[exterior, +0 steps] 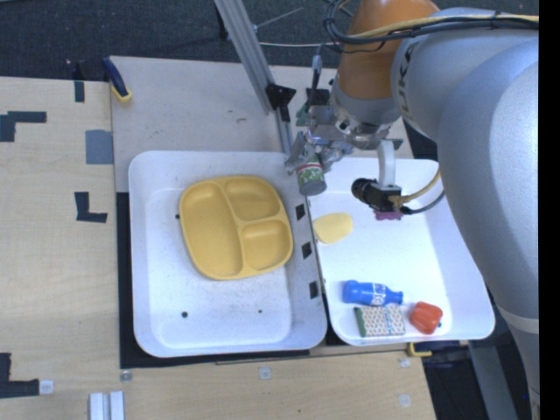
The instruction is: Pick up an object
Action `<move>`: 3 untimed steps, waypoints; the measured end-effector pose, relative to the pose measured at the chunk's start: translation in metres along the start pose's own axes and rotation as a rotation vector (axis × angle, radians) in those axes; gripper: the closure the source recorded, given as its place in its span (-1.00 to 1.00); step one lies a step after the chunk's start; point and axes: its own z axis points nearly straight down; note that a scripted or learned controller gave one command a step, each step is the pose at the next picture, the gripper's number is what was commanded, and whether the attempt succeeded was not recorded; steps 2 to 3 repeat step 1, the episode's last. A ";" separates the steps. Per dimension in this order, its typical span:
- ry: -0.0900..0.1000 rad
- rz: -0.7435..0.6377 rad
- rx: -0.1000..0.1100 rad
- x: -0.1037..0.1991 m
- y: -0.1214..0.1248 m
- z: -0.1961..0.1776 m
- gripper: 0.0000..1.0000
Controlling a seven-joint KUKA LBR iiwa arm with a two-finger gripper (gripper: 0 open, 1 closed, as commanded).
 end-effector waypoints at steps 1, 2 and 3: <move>0.000 0.000 0.001 0.064 0.000 -0.002 1.00; 0.000 0.000 0.001 0.064 0.000 -0.002 1.00; 0.000 0.000 0.001 0.064 0.000 -0.002 1.00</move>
